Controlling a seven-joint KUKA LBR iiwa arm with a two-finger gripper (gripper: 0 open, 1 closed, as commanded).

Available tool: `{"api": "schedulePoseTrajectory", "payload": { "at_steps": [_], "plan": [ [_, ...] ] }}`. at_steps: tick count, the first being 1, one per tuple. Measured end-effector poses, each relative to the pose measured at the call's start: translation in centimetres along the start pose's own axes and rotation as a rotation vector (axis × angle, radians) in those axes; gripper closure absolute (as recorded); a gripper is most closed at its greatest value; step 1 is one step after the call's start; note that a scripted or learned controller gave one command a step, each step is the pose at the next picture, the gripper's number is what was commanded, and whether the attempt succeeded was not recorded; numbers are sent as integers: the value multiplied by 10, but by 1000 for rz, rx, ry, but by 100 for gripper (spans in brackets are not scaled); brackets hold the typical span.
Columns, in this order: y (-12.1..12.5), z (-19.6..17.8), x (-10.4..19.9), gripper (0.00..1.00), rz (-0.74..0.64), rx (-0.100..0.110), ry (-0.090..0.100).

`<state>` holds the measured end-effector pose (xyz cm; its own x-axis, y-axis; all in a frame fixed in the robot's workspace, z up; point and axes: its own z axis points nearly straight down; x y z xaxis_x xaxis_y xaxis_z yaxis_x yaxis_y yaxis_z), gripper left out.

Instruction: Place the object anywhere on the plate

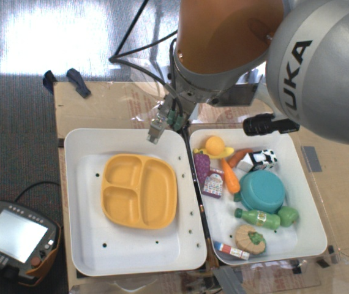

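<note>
Fingers (155,131) hang at the upper middle of the frame, over the far rim of the left bin (71,182) close to the wall it shares with the right bin (312,208). Whether they are apart or together cannot be told from this slant, and nothing shows between them. The biggest risk, as I judge it, is a carry with nothing in it: no toy can be seen in the grasp, so a release over the plate (141,190) may deliver nothing. Next, a descent from this spot would meet bin rim or bare bin floor and not the plate, which lies lower in the frame. A lesser worry is that a round toy could roll off the plate's shallow edge. Of the containers, the left bin holds the yellow plate alone, flat at its middle, with nothing in its three compartments. The right bin is crowded, and any object for the task lies there: a teal bowl (263,190) sits upside down at centre, a green bottle (259,218) just below it, an orange carrot (231,177) to its left, a yellow toy (214,146) at the upper left, purple grapes (201,163) against the shared wall, and a black-and-white cow (264,159) at the upper right. Both bins rest on the brown counter (92,106).
</note>
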<state>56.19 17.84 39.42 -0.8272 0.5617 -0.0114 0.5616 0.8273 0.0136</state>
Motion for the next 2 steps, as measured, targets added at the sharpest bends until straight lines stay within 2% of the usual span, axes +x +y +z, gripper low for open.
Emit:
{"api": "schedulePoseTrajectory", "payload": {
  "at_steps": [1,2],
  "plan": [
    [21,139,54,100,-195,23,22],
    [22,133,52,0,-193,14,14]
  ]
}}
